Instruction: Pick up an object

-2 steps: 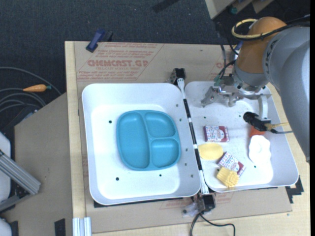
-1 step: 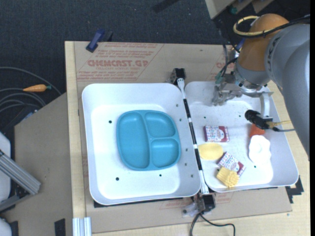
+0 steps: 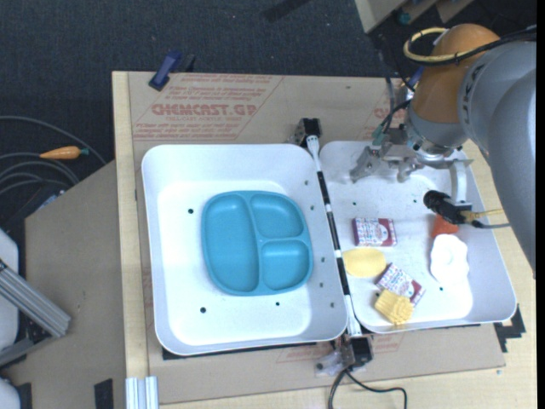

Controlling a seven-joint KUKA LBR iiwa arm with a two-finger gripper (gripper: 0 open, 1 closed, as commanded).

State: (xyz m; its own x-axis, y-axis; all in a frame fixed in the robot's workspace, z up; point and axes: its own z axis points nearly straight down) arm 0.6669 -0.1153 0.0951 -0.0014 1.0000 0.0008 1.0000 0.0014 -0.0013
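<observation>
While its gripper (image 3: 385, 169) hangs over the far end of the right bin (image 3: 487, 290), claw spread wide with nothing between the fingers, the grey arm (image 3: 502, 100) reaches in from the right edge of the camera view, its orange band (image 3: 443, 83) just above the wrist. The objects open to picking lie nearer the camera in that same bin, apart from the claw: a red-and-white packet (image 3: 375, 231) near the bin's middle, a yellow oval piece (image 3: 364, 262) just beside the divider between the bins, a second red-and-white packet (image 3: 400, 283) touching a yellow ridged block (image 3: 392, 307) at the near end, and, along the right wall, a white lump (image 3: 449, 259) with a small orange piece (image 3: 444, 226) at its far side. The left bin (image 3: 170, 196) holds a blue divided plate (image 3: 255, 241) lying flat at its middle. Both bins rest on a brown printed board (image 3: 213, 109), with a small blue item (image 3: 165, 72) at its far left corner.
</observation>
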